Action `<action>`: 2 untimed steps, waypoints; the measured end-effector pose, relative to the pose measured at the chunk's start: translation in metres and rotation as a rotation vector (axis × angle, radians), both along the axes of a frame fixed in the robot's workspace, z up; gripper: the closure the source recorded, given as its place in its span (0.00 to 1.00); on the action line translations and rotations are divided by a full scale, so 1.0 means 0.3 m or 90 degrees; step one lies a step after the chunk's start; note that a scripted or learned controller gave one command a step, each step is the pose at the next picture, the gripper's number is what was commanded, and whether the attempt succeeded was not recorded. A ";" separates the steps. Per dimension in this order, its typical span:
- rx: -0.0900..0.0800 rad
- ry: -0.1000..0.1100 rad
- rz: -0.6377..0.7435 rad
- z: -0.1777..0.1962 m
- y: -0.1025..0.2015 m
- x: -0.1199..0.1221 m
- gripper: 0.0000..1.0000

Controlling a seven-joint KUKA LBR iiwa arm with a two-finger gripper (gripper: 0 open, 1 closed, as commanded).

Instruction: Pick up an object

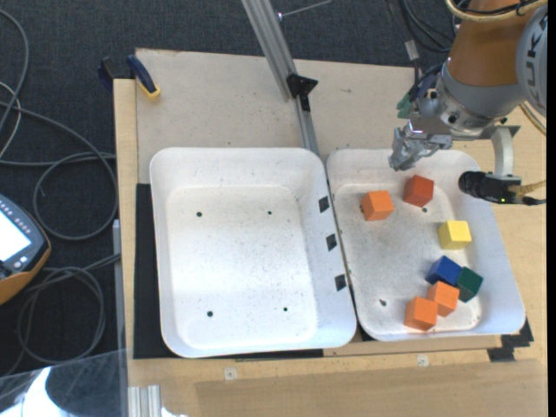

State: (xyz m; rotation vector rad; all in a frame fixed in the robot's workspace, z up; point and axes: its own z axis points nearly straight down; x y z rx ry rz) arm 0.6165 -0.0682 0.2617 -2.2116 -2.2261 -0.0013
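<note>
The right bin [495, 259] holds a scatter of small cubes. Nearest the gripper [408, 157] is a red-orange cube [419, 190], matte and plain-faced, sitting near the bin's back edge. Just to its left, apart from it, lies an orange cube [377, 205]. A yellow cube [454, 233] rests toward the right wall. Further forward, a blue cube [444, 269], a dark green cube [470, 282] and two more orange cubes [433, 305] crowd together, touching or nearly so.

The gripper hangs over the back rim of that bin, just behind and to the left of the red-orange cube. It is dark metal against a speckled white floor, and I cannot tell how it is set; nothing can be made out in its grasp.

The left bin [174, 181] has a speckled floor with a few dark dots. No lettering can be read on any cube or bin. Part of a letter shows on the arm [495, 33], cut by the frame's edge. A handheld unit [13, 246] at the left is also cut off, its screen too blurred to read.
</note>
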 end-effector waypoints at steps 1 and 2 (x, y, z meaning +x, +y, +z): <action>0.000 0.001 -0.001 -0.049 0.160 -0.060 1.00; 0.000 0.000 0.000 -0.022 0.323 -0.136 1.00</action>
